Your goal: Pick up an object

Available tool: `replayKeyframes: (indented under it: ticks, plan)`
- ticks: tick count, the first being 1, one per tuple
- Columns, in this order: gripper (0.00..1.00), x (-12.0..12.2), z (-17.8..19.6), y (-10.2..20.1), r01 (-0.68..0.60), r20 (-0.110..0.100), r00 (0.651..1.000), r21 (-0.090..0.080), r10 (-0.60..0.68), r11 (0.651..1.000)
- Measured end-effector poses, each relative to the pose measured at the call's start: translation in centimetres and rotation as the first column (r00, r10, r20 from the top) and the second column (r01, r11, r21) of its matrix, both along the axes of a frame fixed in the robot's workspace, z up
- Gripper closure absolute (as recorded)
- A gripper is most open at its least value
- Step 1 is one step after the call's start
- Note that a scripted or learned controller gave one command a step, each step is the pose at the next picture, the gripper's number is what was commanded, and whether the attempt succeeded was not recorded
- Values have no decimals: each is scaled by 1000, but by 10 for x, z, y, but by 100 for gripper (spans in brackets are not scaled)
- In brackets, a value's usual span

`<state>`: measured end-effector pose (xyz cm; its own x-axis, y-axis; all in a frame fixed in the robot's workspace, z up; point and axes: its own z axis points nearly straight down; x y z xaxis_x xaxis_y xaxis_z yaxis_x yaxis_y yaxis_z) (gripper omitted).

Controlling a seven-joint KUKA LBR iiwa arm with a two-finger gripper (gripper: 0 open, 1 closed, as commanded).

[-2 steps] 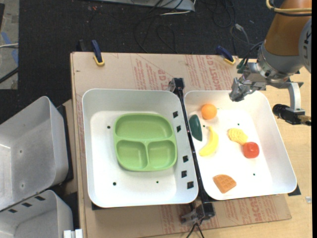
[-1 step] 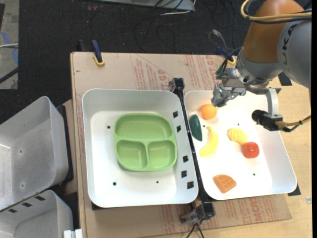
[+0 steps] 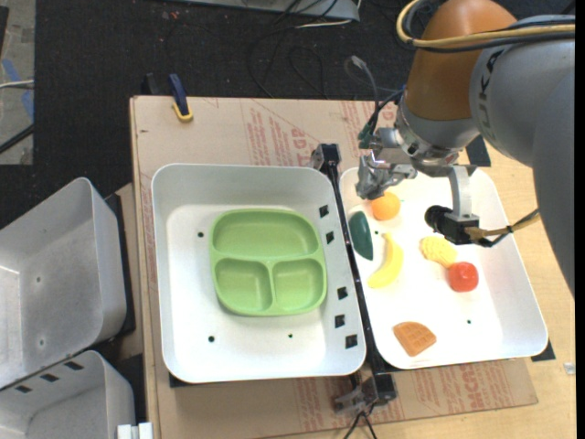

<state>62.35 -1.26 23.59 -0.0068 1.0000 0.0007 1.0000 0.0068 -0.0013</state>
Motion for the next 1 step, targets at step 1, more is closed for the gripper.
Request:
replayKeyframes:
  ticks: [1]
  plan:
    - [100,-9,0,41,2,0,1000,-1,-2,1000]
